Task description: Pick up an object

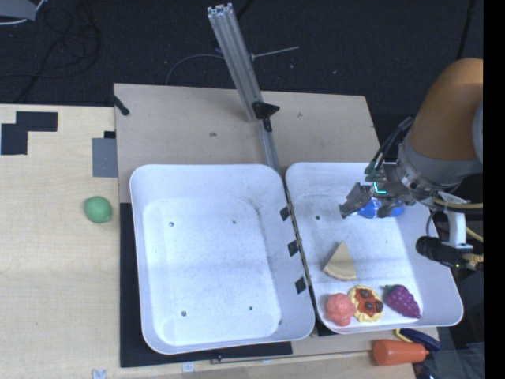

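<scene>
**Arm hangs over the right bin, its catch in doubt**

A green ball [98, 209] sits alone on the table [47, 235] at far left, well apart from both bins and out of play. The left bin [158, 181] comes next, with the right bin [304, 181] touching it along a clipped seam. In the right bin, a pale wedge like a slice of bread [341, 263] lies near the middle, and along the front wall sit a pink lump [340, 309], a red-and-yellow piece [366, 303] and a bunch of purple grapes [402, 299], packed close together. An orange carrot [398, 351] lies on the table just outside the front rim. The gripper [364, 202] hangs over the back of the right bin, a blue object [368, 208] showing right at its dark fingers; whether they are open or have closed on it cannot be told from this slanted view. The likeliest trouble is a loose or one-sided pinch on the blue object, letting it slip back into the bin on the lift. Should the arm turn to the front row instead, the crowding there could nudge neighbours aside or catch two at once.
</scene>
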Action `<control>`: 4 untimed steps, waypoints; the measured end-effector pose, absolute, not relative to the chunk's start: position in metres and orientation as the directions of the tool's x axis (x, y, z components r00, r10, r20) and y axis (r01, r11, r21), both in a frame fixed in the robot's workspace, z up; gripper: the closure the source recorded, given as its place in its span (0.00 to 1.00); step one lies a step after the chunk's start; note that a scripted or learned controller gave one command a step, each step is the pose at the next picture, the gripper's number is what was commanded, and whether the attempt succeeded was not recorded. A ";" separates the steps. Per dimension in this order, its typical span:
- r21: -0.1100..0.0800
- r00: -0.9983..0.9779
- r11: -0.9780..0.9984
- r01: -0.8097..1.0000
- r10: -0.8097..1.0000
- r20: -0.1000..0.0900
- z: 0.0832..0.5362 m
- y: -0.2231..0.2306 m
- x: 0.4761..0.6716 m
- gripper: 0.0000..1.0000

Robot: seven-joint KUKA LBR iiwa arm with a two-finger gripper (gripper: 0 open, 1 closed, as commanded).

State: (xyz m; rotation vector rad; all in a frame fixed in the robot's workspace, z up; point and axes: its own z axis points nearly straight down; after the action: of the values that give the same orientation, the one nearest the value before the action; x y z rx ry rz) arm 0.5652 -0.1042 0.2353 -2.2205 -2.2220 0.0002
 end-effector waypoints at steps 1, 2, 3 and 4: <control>0.000 -0.001 0.001 1.000 1.000 0.000 0.235 -0.104 0.565 0.00; -0.004 -0.001 0.001 1.000 1.000 0.000 0.193 -0.104 0.566 0.00; -0.004 -0.001 0.001 1.000 1.000 0.000 0.150 -0.100 0.566 0.00; -0.005 0.000 0.000 1.000 1.000 0.000 0.097 -0.099 0.565 0.00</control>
State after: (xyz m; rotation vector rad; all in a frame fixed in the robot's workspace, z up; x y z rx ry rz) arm 0.5647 -0.0992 0.0970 -2.2184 -2.2191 0.0051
